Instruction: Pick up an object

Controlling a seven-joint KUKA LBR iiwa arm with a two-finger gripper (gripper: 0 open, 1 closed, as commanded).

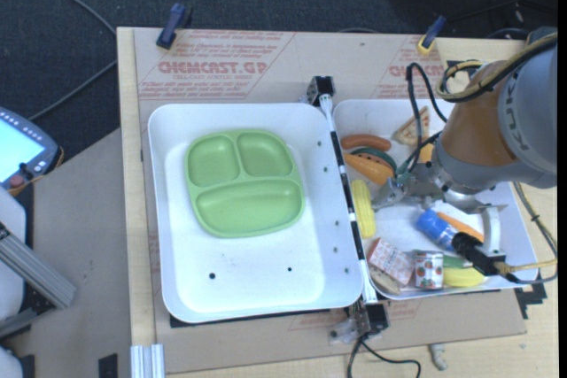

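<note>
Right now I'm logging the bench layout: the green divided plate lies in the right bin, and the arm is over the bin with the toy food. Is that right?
Not quite. The camera view shows the green divided plate lying in the left bin, not the right one. The rest holds: the arm is over the right bin, which holds the toy food.

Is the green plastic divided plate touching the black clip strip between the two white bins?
Apart. The camera view shows bare white bin floor between the green divided plate and the black clip strip.
</note>
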